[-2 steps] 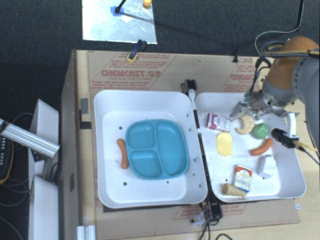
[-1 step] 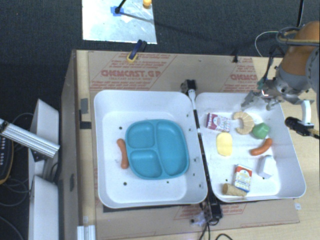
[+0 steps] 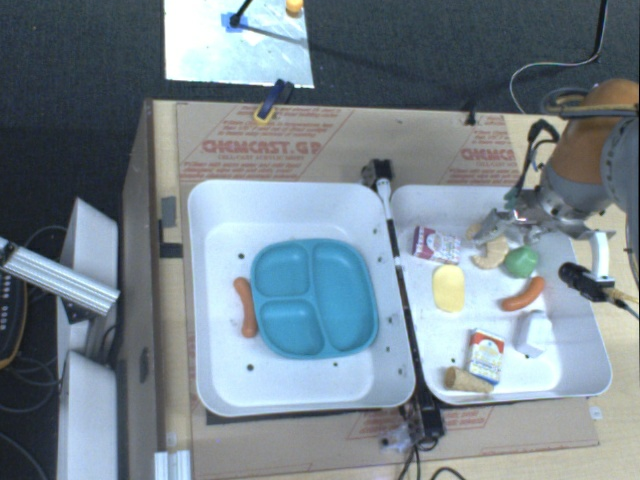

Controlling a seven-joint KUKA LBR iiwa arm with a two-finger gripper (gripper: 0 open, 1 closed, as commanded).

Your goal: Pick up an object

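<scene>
A: Surface first. The desk [image 3: 330,143] has a tan top printed with red lettering and sits on dark carpet [image 3: 80,88]. A silvery sheet [image 3: 215,38] lies on the floor at upper left of the frame, with a small yellow ball [image 3: 293,5] on it.

B: Noted. Bins?

A: Two, side by side. The left bin [image 3: 215,218] carries a blue tray [image 3: 313,297] with three compartments, and a sausage [image 3: 245,307] lies just beside the tray's left edge. The right bin [image 3: 580,353] is crowded: a red-and-white packet [image 3: 437,244], a yellow block [image 3: 449,289], a green ball [image 3: 520,261], a second sausage [image 3: 523,293], a small box [image 3: 486,357], a cork [image 3: 463,378] touching that box, and a grey piece [image 3: 529,332].

B: Arm?

A: It enters at upper right. The claw [image 3: 497,230] sits low over the right bin's upper part, near a tan piece [image 3: 488,259] and just left of the green ball. How far the claw is parted, and whether it has anything, cannot be read from this view.

B: Obstructions?

A: The packet, ball and tan piece crowd around the claw. A black clip [image 3: 380,174] sits at the top where the bins meet.
</scene>
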